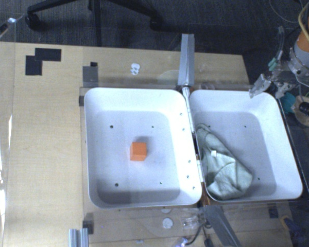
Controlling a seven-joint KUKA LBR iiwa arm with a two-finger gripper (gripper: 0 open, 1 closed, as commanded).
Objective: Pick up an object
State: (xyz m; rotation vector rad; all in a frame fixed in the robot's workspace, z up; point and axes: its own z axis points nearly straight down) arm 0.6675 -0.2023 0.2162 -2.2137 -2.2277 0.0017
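- Camera view, from above at a slant: two shallow white bins side by side on a wooden bench (46, 153).
- Gripper (268, 84) parked high at the far right corner of the right bin (278, 138), just over its rim; nothing visible between the fingertips.
- Finger state: cannot tell, tool small and partly cut off at the frame edge; possibly slightly parted, not certain.
- Step in hand, by judgement: approach not yet begun, or only starting; no object lifted, both candidates lying flat in their bins.
- Left bin (98, 138): one orange block (138, 151), sitting alone near the middle of the floor, well apart from every wall.
- Right bin: crumpled pale cloth (224, 166), bunched against the near left side, touching the dividing wall.
- Next move likely calls for choosing a target, travelling over it, then descending straight down.
- Cloth nearer to the tool; block farther, across the divider, but rigid and square, probably the cleaner pinch.
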